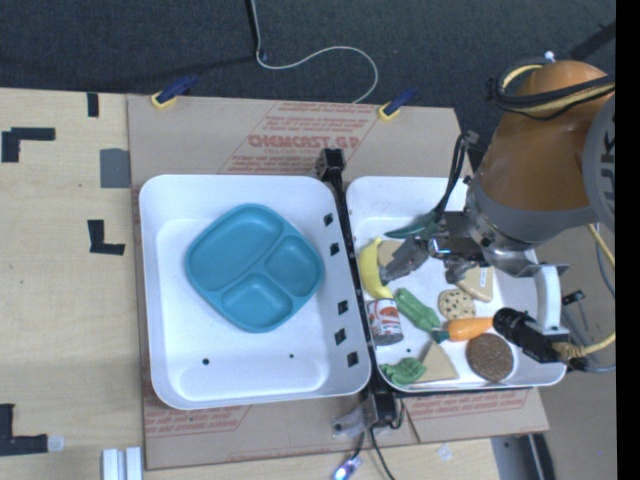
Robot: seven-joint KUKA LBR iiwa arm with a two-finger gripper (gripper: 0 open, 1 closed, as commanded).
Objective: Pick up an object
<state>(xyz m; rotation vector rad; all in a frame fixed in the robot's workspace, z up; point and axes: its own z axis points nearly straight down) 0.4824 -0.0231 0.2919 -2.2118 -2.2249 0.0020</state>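
Observation:
My gripper [402, 248] hangs over the left part of the right bin [400, 196], its two dark fingers spread open and pointing left with nothing between them. Just left of the fingertips lies a yellow banana [371, 270]. Below the gripper are a green pickle [418, 309], a small red-and-white can [387, 321], a chip cookie [455, 302], an orange carrot [468, 328], a brown round patty [490, 357], a tan wedge [440, 364] and a green leafy piece [404, 372]. A pale cracker [478, 284] is partly hidden under the wrist.
The left bin [170, 228] holds a blue divided plate [254, 266]. A black divider with clips [345, 268] runs between the bins. The grey and orange arm [545, 148] covers the right bin's far right side. A white cable [310, 63] lies beyond the cardboard.

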